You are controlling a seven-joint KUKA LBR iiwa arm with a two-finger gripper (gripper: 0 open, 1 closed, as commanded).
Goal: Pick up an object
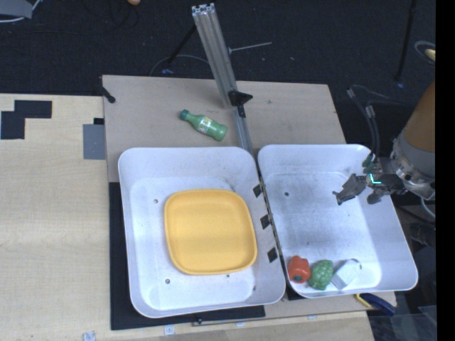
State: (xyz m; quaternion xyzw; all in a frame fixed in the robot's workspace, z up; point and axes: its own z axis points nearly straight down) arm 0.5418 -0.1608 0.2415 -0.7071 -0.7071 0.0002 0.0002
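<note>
The claw (353, 189) hangs over the upper right part of the right bin (398, 236), near its far wall, with nothing between its fingers; they look slightly spread, though they are small and dark against the white floor, so this is a judgement. It sits well apart from the things it could lift, which suggests a reach not yet committed to any one of them.

Those things are bunched in the near corner of the right bin — a small red pepper (298, 268), a knobbly green piece (320, 274) touching it, and a pale grey block (344, 275) just beside that. Pressed close together and against the bin's slope, they would probably be awkward to get fingers around singly.

The left bin (135, 190) holds a yellow plate (210, 231), squarish with rounded corners, smooth and lying flat — a poor shape for a two-finger pinch. A green bottle (204, 124) lies on its side on the tabletop (298, 112) behind the bins, outside both.
</note>
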